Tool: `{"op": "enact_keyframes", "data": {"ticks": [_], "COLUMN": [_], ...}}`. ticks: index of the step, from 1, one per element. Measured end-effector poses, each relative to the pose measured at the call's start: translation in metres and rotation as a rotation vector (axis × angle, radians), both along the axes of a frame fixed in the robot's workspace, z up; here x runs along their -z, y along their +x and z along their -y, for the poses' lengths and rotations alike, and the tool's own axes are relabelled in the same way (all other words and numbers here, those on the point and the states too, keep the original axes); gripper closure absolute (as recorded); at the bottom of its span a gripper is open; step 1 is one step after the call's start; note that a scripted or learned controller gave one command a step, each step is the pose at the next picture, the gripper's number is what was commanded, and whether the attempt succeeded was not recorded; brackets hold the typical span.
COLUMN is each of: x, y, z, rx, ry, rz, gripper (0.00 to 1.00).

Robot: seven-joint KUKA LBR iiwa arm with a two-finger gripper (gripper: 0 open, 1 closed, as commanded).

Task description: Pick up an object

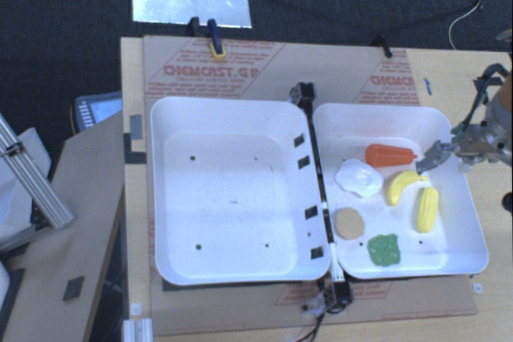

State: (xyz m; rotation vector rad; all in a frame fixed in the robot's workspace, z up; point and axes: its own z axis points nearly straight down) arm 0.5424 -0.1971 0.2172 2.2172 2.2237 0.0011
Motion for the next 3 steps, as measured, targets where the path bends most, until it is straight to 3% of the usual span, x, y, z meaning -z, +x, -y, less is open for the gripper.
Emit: {"op": "enact_keyframes", "data": {"ticks": [1, 2, 3], "x": [0.021, 0.109, 0.131], "y": [-0.001, 0.041, 0.037], "z": [-0.011, -0.03, -0.084], "rx": [-0.003, -0.005, -0.006], "ry": [0.0, 0.001, 0.001], "rz": [-0.001, -0.001, 0.006], "gripper": [0.0, 0.0, 0.0]}}
